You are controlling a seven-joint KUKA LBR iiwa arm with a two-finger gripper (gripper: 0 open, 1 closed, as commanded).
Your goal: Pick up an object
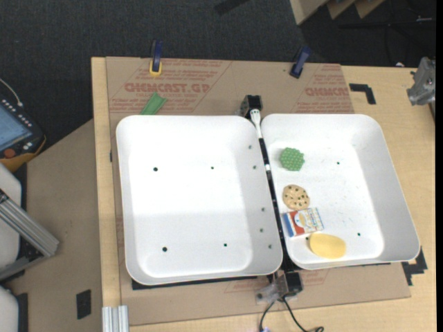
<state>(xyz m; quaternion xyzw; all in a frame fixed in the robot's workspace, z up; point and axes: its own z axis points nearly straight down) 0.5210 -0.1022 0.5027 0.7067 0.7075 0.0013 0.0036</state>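
Note:
Four small objects lie along the left side of the right bin. A green bumpy round piece is farthest back. In front of it sit a chocolate-chip cookie, then a red, white and blue packet, then a yellow oval lump near the front wall. The packet and the yellow lump almost touch. A grey metal piece of the arm's end, my gripper, pokes in at the right edge, well behind and right of the bin and far from every object.
The left bin stands beside the right one, their rims meeting at a black divider. Both rest on a cardboard sheet held by two blue clamps. A green strip lies on the cardboard behind the left bin.

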